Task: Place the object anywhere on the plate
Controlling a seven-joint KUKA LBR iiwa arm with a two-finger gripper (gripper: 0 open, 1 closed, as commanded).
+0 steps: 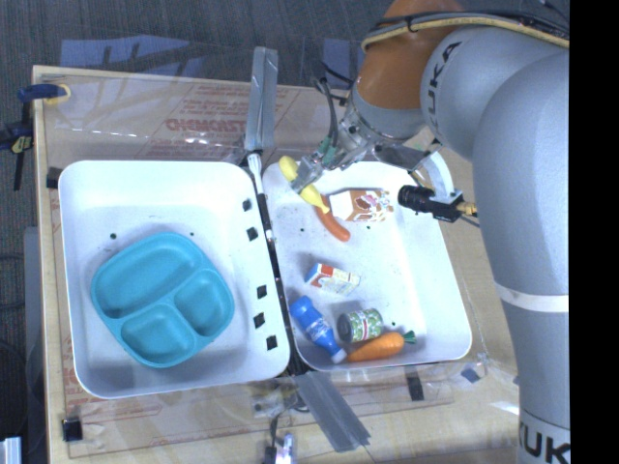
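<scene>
Hovering at the right bin's (455, 303) far-left corner, the claw (311, 174) is seen just above a yellow-and-orange toy (323, 211); its grip state cannot be told. Light, rigid, slippery plastic is judged; mid-body grasping is advised. The blue plate (162, 300) is found in the left bin (77, 201).

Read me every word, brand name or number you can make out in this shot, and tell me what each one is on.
"KUKA", in part, on the arm's grey casing.
"KUK", cut off, low on the arm's base.
Red print under the clear sheet on the bench: mirrored and too blurred to read.
Labels on the small carton, the can and the blue bottle: too small to read.
</scene>
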